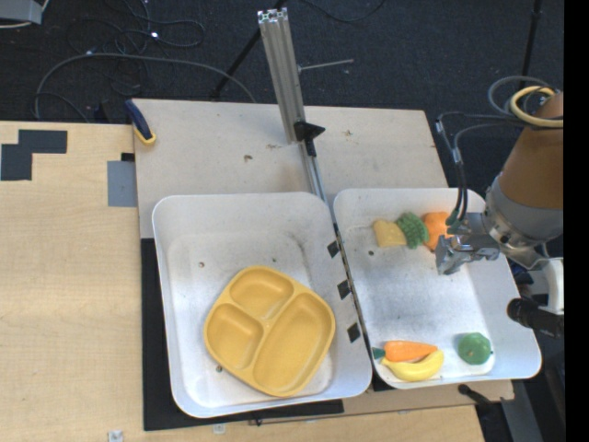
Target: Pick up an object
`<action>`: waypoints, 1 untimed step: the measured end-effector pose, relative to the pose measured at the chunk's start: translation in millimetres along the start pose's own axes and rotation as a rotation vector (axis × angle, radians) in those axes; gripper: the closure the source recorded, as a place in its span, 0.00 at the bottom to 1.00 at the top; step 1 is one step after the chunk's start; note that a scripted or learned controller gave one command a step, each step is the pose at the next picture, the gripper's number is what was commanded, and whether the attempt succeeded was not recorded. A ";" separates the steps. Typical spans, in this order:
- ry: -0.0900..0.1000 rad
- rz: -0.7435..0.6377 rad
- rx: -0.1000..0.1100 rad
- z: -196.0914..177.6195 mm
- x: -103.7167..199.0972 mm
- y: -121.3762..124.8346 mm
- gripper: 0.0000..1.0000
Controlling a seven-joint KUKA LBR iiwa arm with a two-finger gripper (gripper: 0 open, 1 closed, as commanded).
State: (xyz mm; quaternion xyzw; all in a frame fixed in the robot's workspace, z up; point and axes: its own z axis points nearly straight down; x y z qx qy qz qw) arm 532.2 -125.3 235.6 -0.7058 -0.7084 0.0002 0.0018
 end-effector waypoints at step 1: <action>0.001 -0.002 0.000 -3.6 57.9 2.2 1.00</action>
